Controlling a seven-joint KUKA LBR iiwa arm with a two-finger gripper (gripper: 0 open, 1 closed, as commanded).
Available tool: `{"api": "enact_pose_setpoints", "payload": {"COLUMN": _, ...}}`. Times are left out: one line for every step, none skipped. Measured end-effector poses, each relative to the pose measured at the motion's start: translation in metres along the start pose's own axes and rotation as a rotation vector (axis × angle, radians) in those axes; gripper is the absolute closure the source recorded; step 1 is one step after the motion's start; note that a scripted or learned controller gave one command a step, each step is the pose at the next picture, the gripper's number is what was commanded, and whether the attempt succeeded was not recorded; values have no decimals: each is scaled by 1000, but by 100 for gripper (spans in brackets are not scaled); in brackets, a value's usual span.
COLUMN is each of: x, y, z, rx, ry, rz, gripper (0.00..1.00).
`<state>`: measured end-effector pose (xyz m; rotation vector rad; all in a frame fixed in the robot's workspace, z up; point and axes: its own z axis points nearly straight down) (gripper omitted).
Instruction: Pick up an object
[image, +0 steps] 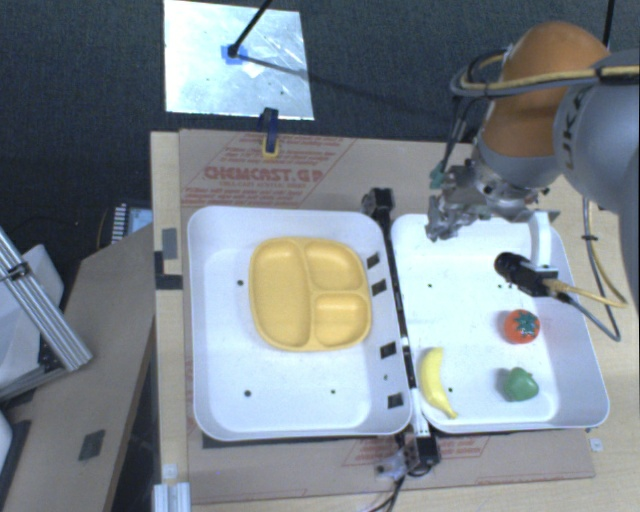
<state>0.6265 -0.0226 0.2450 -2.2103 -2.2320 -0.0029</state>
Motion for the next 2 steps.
{"api": "enact_pose_setpoints", "payload": {"x": 52, "y": -7, "z": 17, "rx": 1, "ry": 0, "rz": 0, "gripper": 100}}
{"api": "enact_pose_setpoints", "payload": {"x": 109, "y": -8, "z": 28, "rx": 0, "ry": -1, "rz": 2, "gripper": 100}}
